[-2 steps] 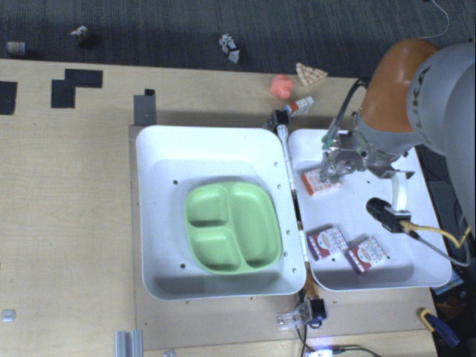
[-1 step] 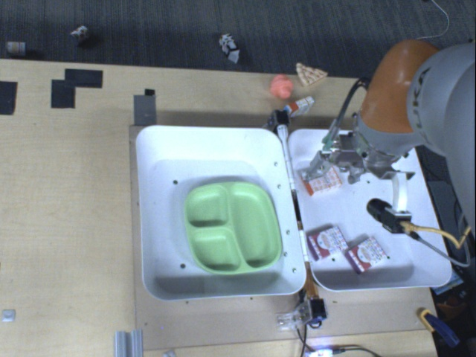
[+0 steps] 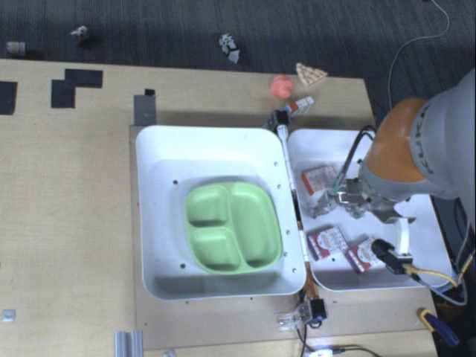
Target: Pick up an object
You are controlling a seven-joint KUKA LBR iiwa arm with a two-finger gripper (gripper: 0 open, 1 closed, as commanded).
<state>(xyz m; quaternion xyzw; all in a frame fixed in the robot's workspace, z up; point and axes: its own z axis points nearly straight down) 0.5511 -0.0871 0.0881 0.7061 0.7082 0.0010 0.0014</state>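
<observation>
Three packets (image 3: 321,178) lie in my right bin (image 3: 372,277); nothing looks lifted yet, gripper (image 3: 338,197) low among them, grasp state unreadable.

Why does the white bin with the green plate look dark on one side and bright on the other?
In the camera view, the left bin has a soft grey shadow around the green tray, deepest along the near wall, while its far corner looks brightly lit; the right bin glows nearly washed out near the arm; the small packets look slightly blurry.
</observation>
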